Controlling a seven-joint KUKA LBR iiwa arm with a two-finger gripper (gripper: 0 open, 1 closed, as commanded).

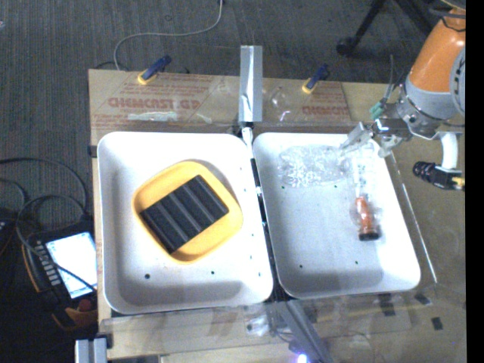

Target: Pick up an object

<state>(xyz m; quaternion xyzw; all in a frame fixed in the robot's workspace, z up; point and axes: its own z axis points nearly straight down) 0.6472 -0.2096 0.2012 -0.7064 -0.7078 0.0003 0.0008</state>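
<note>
On a wooden bench seen from above sit two shallow white bins side by side. Filling much of the left white bin (pixel 113 157) is a rounded yellow plastic tray with a black ribbed insert (pixel 187 211), lying flat and turned at a slant. Inside the right white bin (pixel 333 271), a clear crinkled plastic bag or wrapper (pixel 310 165) lies toward the far left part, and a small transparent bottle with brownish-orange contents and a dark cap (pixel 365 216) lies on its side near the right wall, cap end pointing to the near side. Reaching from the right, the grey arm with its orange band (pixel 440 55) ends in the two-finger gripper (pixel 372 137), which hangs over the far right corner of the right bin, just beyond the small bottle. Whether its fingers are apart or together cannot be told; nothing is visibly held between them. Two blue-and-yellow clamps (pixel 153 69) grip the bench's far edge.
</note>
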